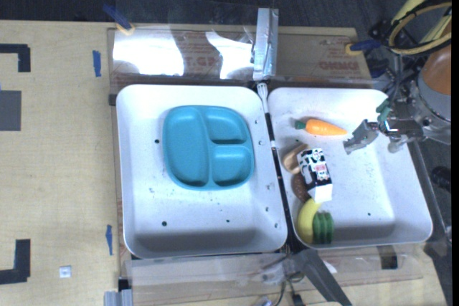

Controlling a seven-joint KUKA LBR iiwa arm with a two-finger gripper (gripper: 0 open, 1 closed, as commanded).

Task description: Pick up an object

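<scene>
Your hand [376,132] hangs over the upper right part of the right bin [373,215], reaching in from the right edge. Two fingers show apart, one pointing left toward the carrot and one further right, with nothing between them, so read the hand as open and empty.

The nearest thing to pick is the toy carrot [324,127]. It lies on the bin floor just to the left of the hand, close to the left fingertip but apart from it. Its long axis runs left to right, almost level across the view, with the green top at the left end and the orange tip pointing right, toward the hand.

Since the carrot lies in line with the reach, you likely need to shift the hand left until it sits over the carrot's middle, and close across the short axis.

Further down the left wall of that bin sit a small black and white carton [316,172], a brown piece [292,156] and a yellow and green piece [315,221], crowded together. The blue divided tray [209,146] sits in the left bin [143,211], well apart.
</scene>
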